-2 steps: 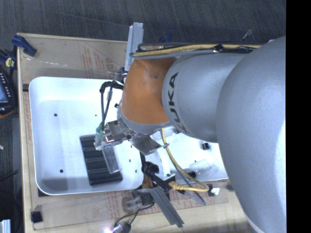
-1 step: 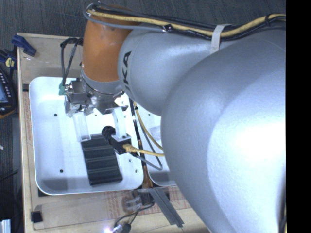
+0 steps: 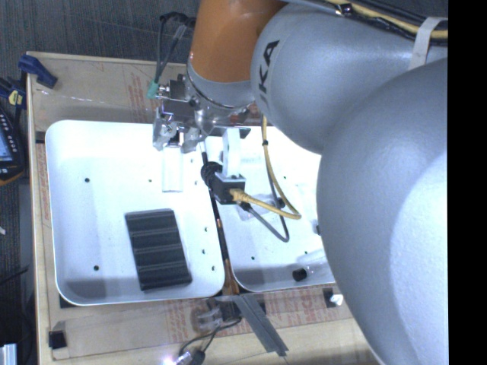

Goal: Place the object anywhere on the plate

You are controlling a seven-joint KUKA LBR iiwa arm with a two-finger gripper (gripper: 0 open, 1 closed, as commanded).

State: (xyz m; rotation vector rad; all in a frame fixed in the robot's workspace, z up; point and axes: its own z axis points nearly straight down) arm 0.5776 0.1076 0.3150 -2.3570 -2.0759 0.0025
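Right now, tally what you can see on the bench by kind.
White bins: 2, the left bin and the right bin
Dark ridged block in the left bin: 1
Small white object with dark cap in the right bin: 1
Total: 4

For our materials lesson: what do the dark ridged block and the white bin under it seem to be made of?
Dark ridged block: probably rubber or matte plastic, since it is dull black with moulded grooves and no glare. Left bin: likely glossy plastic, being smooth white with rounded corners and soft reflections; painted metal can't be ruled out.
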